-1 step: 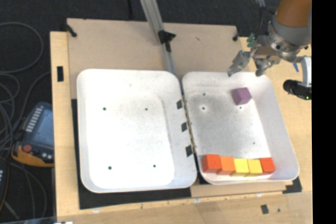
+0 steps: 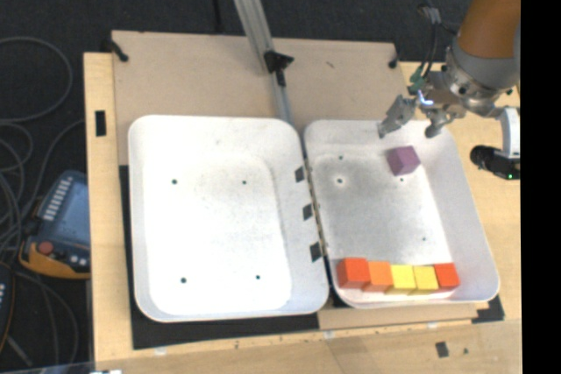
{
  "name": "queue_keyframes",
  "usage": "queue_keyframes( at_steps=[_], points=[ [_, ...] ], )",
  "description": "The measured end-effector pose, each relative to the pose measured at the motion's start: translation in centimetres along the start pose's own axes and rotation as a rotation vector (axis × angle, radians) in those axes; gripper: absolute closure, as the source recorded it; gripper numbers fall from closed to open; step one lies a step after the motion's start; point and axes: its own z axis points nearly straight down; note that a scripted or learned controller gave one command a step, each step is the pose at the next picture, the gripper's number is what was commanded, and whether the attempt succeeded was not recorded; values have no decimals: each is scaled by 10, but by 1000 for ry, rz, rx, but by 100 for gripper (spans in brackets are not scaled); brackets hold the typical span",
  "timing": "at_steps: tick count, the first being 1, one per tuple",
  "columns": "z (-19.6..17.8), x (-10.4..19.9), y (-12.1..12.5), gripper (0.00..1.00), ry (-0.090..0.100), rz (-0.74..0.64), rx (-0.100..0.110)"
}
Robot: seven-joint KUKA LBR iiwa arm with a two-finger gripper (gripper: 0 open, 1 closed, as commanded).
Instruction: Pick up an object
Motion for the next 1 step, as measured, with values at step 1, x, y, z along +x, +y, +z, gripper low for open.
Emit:
queue_keyframes(
  at_steps=[1],
  points=[
    [54, -51, -42, 0, -1, 5, 5]
  ],
)
